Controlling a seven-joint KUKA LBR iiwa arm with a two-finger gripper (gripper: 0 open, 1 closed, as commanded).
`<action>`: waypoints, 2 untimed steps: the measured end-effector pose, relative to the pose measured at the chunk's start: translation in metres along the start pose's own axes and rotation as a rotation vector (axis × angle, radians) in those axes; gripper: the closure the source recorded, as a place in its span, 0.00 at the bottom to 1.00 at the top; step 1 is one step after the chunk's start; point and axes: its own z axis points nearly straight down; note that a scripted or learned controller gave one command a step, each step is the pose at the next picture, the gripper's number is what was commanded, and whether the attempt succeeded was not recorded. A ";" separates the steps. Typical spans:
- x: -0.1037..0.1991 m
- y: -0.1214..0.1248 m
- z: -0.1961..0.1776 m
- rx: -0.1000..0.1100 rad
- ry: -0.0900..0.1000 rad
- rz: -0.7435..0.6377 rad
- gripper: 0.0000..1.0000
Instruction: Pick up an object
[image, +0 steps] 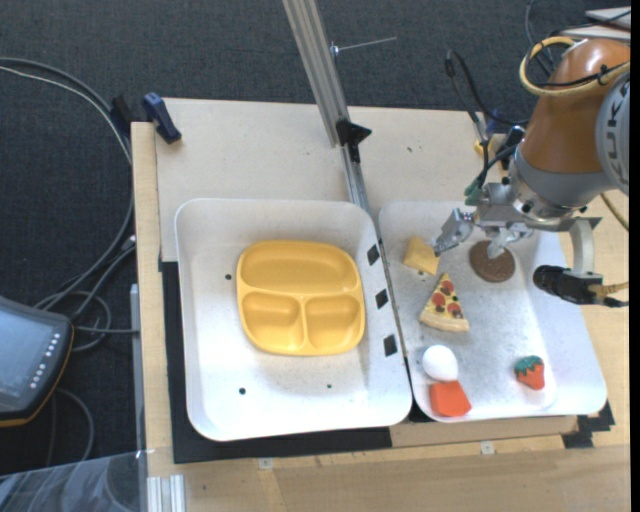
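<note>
Tool (478, 228) hovers over right white bin (570, 330) at 12 o'clock — fingers spread, gripping nothing — round brown cookie (492, 264) just beneath, yellow cheese wedge (421, 257) beside.

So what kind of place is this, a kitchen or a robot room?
Probably a robot lab, not a kitchen. The food is toys, like the pizza slice and strawberry, lying in a white bin on a workbench, with a robot arm and cables around.

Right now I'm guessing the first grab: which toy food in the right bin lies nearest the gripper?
The cheese wedge, just left of the gripper. The cookie and pizza slice lie farther off.
</note>
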 end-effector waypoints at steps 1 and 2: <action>0.000 0.000 0.000 -0.001 0.000 0.001 0.00; -0.002 -0.003 0.063 0.006 0.000 0.002 0.00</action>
